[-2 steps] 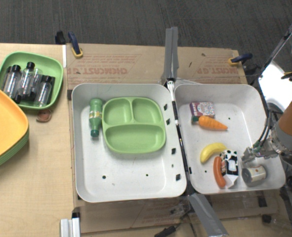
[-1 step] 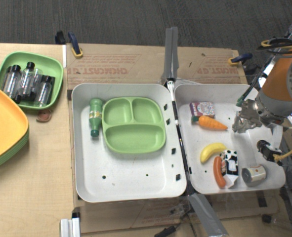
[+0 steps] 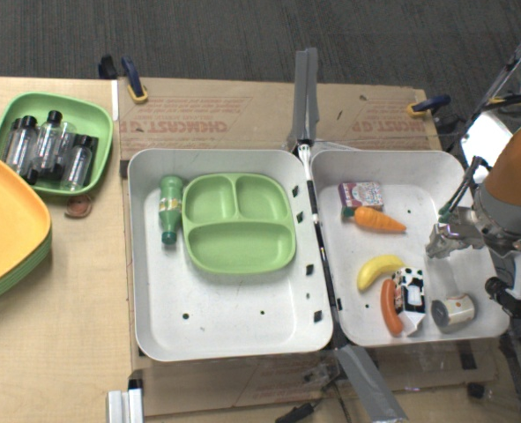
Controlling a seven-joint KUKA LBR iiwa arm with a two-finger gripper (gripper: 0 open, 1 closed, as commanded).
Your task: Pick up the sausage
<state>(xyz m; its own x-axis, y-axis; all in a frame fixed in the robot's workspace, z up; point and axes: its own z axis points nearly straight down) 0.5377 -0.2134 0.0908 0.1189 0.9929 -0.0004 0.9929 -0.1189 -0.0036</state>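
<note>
Sausage (image 3: pixel 389 307) lies in the right bin (image 3: pixel 419 167), lower centre-right of the frame, running roughly top to bottom. A black-and-white carton (image 3: pixel 410 291) sits tight against its right side, and a banana (image 3: pixel 378 270) touches or nearly touches its upper end. A grey tin (image 3: pixel 454 312) rests just right of the carton. A carrot (image 3: pixel 379 220) and a small purple box (image 3: pixel 362 194) sit higher up in the same bin.

Gripper (image 3: pixel 442 239) hovers at the right edge of the frame, above the bin's right side, near the sausage but not over it. Nothing visible in its grasp; how wide it stands I cannot tell from this angle.

Risks, as I judge them: crowding. One finger has to go down on the carton side, so it may land on the carton, nudge it, or pinch it along with the sausage. The round, smooth sausage may also roll or slip free.
</note>
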